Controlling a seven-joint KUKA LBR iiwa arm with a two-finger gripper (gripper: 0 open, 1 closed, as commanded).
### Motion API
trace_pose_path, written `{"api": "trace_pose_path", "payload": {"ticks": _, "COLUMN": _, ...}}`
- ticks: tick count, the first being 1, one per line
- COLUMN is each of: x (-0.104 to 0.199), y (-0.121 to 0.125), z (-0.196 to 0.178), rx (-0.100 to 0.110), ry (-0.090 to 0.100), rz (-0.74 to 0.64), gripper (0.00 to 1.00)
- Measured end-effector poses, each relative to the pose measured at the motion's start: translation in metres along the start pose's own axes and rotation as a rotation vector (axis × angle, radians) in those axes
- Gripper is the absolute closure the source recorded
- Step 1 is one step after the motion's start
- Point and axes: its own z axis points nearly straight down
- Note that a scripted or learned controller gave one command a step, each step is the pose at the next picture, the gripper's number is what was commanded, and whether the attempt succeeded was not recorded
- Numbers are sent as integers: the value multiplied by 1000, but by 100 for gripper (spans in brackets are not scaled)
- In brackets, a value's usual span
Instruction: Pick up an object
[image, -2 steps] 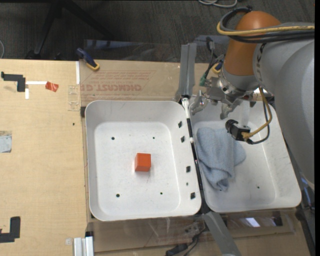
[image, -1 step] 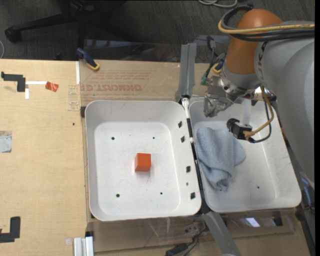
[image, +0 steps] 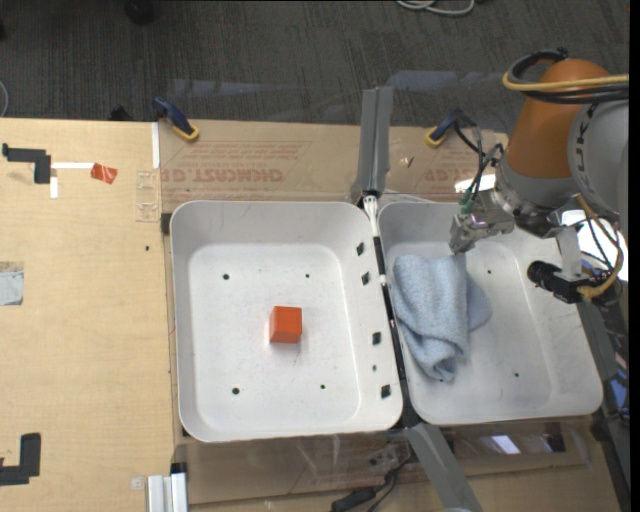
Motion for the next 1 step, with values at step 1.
{"api": "trace_pose_path", "payload": {"ticks": 1, "x": 72, "y": 7, "z": -83, "rx": 0, "ry": -1, "rz": 414, "gripper": 100}}
